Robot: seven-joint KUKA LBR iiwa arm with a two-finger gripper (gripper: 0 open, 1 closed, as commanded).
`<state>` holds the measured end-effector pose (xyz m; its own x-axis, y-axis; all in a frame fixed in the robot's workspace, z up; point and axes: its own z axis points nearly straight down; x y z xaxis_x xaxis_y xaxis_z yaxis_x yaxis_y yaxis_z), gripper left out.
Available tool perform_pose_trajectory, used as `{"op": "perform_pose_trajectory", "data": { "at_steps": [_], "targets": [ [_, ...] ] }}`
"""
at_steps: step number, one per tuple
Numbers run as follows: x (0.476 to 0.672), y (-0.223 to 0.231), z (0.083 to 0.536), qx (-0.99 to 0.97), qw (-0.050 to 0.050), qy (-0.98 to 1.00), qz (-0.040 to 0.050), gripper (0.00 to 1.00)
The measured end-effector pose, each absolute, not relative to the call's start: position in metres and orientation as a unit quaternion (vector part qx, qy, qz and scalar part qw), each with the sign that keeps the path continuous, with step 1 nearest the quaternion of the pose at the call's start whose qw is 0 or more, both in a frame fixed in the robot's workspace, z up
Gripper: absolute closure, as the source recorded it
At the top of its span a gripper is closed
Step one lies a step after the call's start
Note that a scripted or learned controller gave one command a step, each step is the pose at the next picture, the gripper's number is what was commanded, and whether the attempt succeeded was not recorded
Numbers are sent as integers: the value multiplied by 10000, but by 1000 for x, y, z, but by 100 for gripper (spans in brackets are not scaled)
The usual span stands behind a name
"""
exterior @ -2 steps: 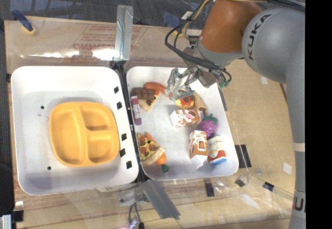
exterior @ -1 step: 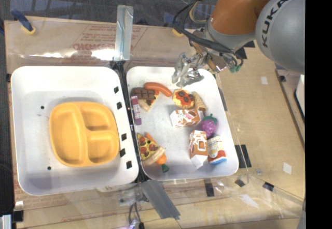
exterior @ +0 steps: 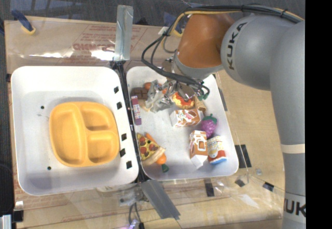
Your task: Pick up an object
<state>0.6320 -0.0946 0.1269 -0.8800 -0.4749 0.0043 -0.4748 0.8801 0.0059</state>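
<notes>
Camera view: tool point(exterior: 167, 93) down in right bin point(exterior: 228, 163) among the toy food, can't tell its state or any grip. Step: reach/grasp. Next: confirm a hold, then lift straight. Left bin point(exterior: 23, 134) holds yellow tray point(exterior: 83, 132).

my tool point(exterior: 174, 93) sits under my wrist, so i cannot make out how its tips stand or what lies between them. my arm point(exterior: 264, 41) covers the right bin's point(exterior: 228, 163) far corner and runs off the right edge. the small things point(exterior: 155, 90) beneath the wrist blur together. the desk point(exterior: 62, 36) is cut off below.
</notes>
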Motion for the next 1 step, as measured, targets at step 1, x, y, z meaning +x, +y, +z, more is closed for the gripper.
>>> {"op": "perform_pose_trajectory", "data": {
  "at_steps": [1],
  "targets": [
    [659,-134,262,2834,-65,-9590,38,100]
  ]
}}
